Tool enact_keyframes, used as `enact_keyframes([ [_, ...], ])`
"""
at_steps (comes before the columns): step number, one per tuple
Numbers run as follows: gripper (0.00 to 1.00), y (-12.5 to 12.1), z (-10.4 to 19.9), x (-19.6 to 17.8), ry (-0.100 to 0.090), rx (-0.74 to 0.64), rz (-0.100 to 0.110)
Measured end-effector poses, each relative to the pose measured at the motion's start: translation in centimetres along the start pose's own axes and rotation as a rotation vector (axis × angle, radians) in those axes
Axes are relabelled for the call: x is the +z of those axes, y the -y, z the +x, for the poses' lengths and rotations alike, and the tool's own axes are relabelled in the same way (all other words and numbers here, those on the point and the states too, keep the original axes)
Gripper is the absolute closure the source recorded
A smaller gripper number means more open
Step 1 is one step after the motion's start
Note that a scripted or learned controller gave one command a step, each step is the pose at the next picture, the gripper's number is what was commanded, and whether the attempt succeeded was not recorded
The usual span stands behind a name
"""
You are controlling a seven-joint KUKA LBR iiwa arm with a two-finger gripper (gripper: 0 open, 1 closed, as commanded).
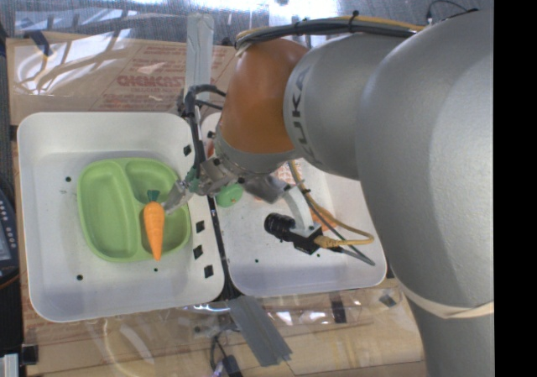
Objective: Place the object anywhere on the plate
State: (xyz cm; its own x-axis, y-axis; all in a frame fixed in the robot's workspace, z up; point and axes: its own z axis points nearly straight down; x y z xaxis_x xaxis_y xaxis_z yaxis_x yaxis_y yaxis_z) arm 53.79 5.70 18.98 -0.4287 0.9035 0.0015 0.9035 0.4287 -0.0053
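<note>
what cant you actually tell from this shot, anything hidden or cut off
- Gripper, camera view: the wrist covers most of it, so how it meets the carrot cannot be told.
- Right bin: the arm hides much of its floor.
- Green object by the wrist: partly covered, too little to identify.
- Green plate: carrot lies on its right part; whether it rests free is unclear.

plate (109, 214): light green | carrot (153, 231): orange, green top | bins (50, 283): white, black dots | arm (403, 140): grey, orange band
</note>
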Motion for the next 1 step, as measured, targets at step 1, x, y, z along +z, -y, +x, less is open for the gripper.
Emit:
enact_keyframes([
  [1, 0.00, 1.27, 6.88, -9.24, 0.002, -0.082, -0.005],
])
